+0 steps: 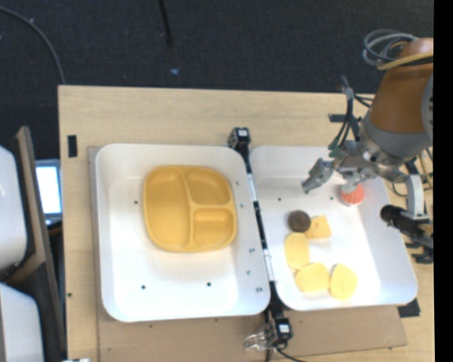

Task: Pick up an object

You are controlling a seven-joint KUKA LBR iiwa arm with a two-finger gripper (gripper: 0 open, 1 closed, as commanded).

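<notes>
The gripper [340, 173] is hovering over the far part of the right bin [396, 274]; whether it is spread or pressed together cannot be told. A small red object [352, 195] is lying just right of and below it, partly hidden. Yellow pieces [313, 276] are sitting nearer the camera.

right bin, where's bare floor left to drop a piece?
Free patches: the far-left strip of the right white bin, between the bin divider and the round brown piece; also the near-right corner past the pale yellow round slices. Crowded: bin centre, where slices, brown piece and yellow cube cluster, and the far right, under the pincer by the small orange-red object.
</notes>
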